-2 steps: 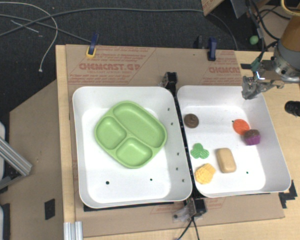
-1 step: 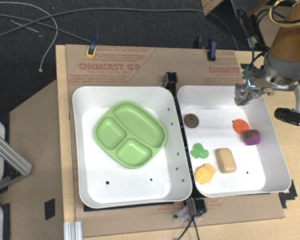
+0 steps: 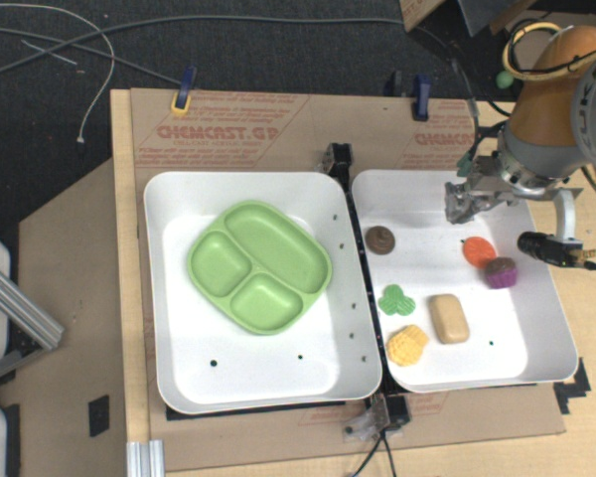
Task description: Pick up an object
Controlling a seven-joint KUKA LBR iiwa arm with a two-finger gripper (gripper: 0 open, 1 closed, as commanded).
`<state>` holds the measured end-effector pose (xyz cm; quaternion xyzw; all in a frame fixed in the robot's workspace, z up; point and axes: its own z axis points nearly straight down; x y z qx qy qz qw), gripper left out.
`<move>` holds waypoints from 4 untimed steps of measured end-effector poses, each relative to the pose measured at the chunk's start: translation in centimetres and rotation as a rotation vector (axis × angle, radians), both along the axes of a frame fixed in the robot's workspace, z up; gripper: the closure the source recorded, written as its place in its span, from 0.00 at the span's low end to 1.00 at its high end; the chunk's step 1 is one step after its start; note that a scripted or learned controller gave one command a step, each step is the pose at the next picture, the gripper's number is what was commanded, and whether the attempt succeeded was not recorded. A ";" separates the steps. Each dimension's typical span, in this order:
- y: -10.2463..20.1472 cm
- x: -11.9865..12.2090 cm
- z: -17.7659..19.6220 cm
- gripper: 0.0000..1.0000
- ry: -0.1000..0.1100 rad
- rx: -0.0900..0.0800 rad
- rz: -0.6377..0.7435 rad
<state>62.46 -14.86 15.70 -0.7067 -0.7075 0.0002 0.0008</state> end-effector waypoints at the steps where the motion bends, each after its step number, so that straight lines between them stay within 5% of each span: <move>1: 0.3 0.3 -4.3 0.00 0.004 0.001 0.000; 2: 0.3 0.4 -2.9 1.00 -0.002 0.000 0.001; 4: -0.2 -0.3 7.7 1.00 -0.010 -0.003 -0.002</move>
